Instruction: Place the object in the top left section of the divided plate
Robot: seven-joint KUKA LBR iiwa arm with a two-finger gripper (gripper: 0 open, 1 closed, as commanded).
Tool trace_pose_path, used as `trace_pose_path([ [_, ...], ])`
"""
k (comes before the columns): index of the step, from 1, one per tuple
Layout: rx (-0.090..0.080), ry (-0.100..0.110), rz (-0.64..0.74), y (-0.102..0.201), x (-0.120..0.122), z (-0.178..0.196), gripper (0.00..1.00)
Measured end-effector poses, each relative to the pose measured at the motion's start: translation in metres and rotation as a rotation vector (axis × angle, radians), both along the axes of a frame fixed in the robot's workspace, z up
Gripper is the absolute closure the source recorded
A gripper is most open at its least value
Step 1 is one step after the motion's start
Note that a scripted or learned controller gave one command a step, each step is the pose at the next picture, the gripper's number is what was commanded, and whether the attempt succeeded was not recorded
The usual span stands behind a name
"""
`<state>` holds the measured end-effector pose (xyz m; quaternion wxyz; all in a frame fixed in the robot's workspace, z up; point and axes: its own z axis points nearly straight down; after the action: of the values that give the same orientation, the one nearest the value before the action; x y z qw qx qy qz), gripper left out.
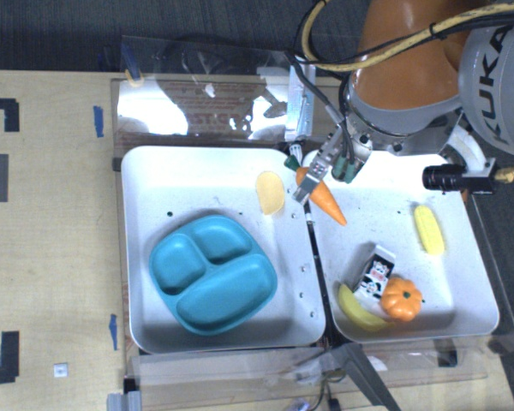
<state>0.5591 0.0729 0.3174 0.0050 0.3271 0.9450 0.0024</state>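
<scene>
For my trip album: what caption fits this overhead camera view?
Robot gripper holding a toy carrot above two white bins, blue divided plate waiting at left.

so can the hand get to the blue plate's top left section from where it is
Probably yes. The hand is at the carrot by the bins' shared wall, and nothing lies in the divided plate.

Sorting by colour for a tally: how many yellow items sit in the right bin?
2: a yellow plastic corn cob near the right wall, and a yellow toy banana at the front, partly under a small printed box. Others may be hidden.
</scene>
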Motion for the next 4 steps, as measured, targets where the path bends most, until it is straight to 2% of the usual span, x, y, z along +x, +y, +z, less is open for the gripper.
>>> trace_pose_path([
  [1,-0.001,0.017,0.035,0.078,-0.067,-0.095,1.00],
  [2,-0.002,0.016,-0.114,0.071,-0.037,-0.156,1.00],
  [3,0.007,-0.019,0.023,0.061,-0.030,-0.195,1.00],
  [4,0.015,-0.051,0.026,0.131,-0.053,-0.200,1.00],
])
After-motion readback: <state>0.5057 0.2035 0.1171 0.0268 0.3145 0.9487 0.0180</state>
